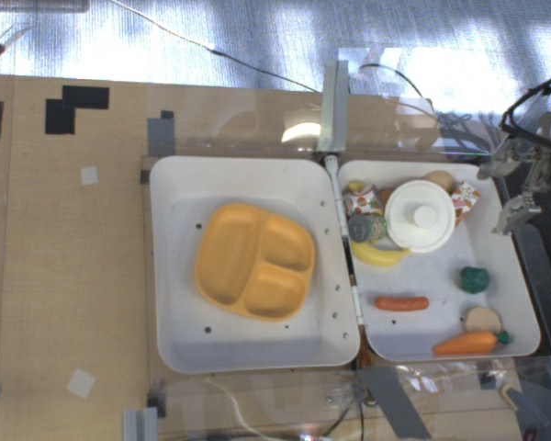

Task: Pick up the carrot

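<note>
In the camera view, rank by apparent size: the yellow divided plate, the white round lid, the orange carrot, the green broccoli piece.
1. Yellow divided plate
2. White round lid
3. Orange carrot
4. Green broccoli piece

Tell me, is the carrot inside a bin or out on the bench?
Inside. The carrot lies flat in the right bin, at its near corner, beside a round beige piece.
</note>
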Controlling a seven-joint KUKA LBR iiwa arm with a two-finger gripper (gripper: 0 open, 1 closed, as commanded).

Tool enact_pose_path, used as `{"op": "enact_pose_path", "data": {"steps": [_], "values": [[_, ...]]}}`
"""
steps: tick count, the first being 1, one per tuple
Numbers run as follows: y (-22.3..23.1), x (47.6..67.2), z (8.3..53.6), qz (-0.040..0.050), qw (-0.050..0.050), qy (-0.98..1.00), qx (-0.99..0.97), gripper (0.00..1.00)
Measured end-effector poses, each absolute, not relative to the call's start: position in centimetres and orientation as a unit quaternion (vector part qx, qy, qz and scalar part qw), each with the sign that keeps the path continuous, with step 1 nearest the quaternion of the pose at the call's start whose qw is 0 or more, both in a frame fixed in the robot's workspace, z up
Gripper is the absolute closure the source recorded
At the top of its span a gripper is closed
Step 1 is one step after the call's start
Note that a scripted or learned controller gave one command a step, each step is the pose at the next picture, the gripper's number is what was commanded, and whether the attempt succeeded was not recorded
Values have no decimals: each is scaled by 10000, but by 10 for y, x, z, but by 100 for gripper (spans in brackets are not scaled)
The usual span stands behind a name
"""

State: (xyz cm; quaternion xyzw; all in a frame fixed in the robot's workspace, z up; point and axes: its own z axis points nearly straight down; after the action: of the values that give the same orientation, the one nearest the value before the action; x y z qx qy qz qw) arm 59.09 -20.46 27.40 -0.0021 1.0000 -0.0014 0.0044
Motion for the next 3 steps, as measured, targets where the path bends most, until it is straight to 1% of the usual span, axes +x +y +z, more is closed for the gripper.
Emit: {"op": "enact_pose_path", "data": {"steps": [1,2,3], "values": [[-193,518,219,0,21,9978,669,0],[-138,489,180,6,26,9905,1377,0],[-175,489,203,-6,47,9885,1512,0]]}}
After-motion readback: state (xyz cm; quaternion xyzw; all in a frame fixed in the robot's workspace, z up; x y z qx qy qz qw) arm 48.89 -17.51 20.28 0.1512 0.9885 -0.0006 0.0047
